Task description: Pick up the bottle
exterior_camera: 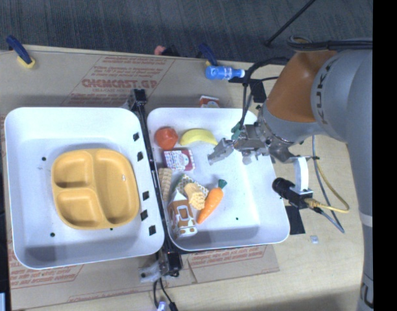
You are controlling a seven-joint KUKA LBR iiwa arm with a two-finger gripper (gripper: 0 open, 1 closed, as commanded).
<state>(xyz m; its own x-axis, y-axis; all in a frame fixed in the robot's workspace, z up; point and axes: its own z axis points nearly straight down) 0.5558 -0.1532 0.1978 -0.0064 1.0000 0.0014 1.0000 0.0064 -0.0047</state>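
Observation:
The bottle (181, 215), small with a brown and white label, lies in the near left corner of the right bin (263, 222). A carrot (211, 203) leans just right of it, and a waffle-like snack (194, 194) lies against its upper end. My gripper (233, 155) hangs over the middle of the right bin, up and to the right of the bottle and well apart from it. Its fingers (218, 153) stand open with nothing between them.
A tomato (165, 137), a banana (197, 137) and a red packet (178, 159) lie at the far left of the right bin. The left bin (23, 238) holds a yellow divided plate (95, 188). A blue clamp (221, 73) sits beyond the right bin.

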